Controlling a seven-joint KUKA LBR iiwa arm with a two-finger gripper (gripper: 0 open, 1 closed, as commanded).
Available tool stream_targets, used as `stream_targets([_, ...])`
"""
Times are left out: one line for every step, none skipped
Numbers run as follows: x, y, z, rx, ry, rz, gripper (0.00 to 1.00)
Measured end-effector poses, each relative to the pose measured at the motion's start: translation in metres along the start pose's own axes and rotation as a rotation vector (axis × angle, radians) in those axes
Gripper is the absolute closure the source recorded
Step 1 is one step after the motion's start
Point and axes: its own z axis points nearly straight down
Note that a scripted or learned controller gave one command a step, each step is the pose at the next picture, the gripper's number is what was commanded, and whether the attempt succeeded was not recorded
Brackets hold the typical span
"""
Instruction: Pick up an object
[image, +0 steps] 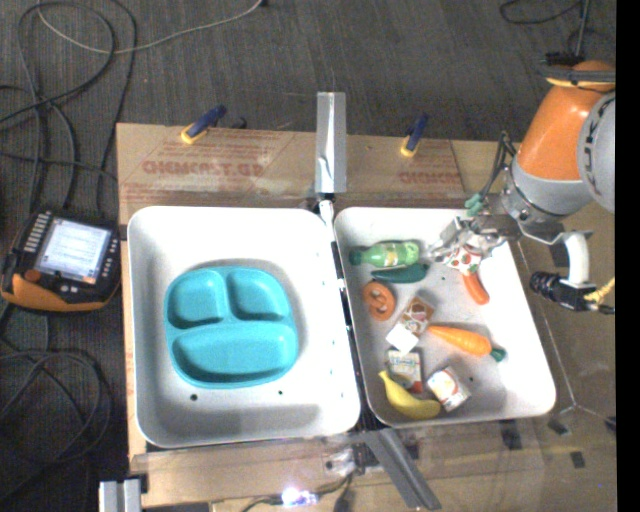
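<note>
Camera view: the gripper (468, 232) hangs over the right bin (535, 330), at its far right corner; whether it is wide or narrow I cannot tell. A red-and-white carton (465, 257) lies just below it, touching or nearly. The carrot (466, 341) lies nearer the bin's middle, its long axis across. The arm (565, 140) leans in from that corner, wrist tilted down

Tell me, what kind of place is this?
Probably a robot test lab: a robot arm reaches over two white bins, one full of toy food, with loose cables on the carpet.
</note>
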Motion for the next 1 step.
stream_targets([-0.0057,-0.0217,-0.0370,0.001,-0.002,-0.082,1.00])
